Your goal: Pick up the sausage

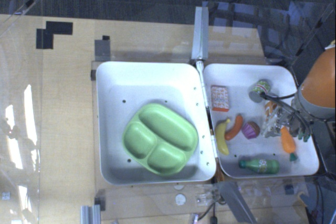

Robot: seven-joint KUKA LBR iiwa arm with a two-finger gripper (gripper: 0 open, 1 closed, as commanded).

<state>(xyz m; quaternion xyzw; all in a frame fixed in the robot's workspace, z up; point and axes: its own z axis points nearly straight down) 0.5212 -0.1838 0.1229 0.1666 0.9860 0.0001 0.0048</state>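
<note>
In the right bin point(304, 165), the sausage point(234, 127) lies beside a banana point(222, 137), centre-left. The pincer point(273, 126) hovers right of it; whether it is apart or together, I cannot tell.

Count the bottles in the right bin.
1: a green bottle lying on its side by the near wall of the right bin, below the sausage. The gripper may hide others.

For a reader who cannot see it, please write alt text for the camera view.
The gripper hovers in the right bin, right of the sausage, which lies beside a banana. The left bin holds a green divided plate.
</note>
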